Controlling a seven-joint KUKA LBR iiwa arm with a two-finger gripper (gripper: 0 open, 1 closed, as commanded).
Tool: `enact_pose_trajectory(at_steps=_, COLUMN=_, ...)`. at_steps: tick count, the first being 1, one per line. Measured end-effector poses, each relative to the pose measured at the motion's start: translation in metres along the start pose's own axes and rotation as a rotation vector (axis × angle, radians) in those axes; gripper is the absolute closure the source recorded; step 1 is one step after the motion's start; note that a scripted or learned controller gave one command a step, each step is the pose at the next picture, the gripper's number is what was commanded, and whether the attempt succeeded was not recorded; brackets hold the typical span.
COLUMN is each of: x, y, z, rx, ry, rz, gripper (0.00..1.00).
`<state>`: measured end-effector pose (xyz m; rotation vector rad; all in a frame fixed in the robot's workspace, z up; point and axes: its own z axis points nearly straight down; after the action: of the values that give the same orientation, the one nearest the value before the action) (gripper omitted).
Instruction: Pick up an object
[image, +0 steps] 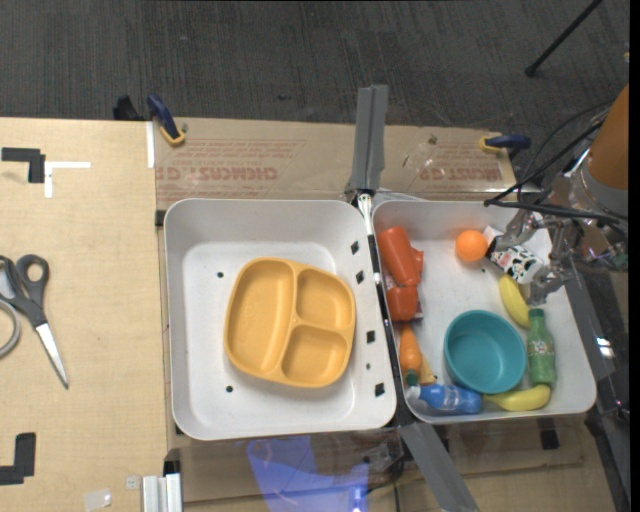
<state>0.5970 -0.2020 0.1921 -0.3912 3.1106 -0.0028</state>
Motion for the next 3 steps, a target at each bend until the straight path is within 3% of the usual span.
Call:
enact_pose_trajectory(at_steps=1, x=-0.018, y=0.007, z=0.099, rx=-0.001, ry=0.0, rz=0.052, gripper=0.0)
enact_pose_trajectory(at_steps=2, x=-0.02, y=0.007, z=0.088, rx=0.001, ry=-0.006, rz=0.051, gripper=1.0)
enact_pose_trajectory(at_steps=3, x=-0.02, y=0.007, z=0.088, rx=0.001, ry=-0.006, rz=0.051, gripper=0.0)
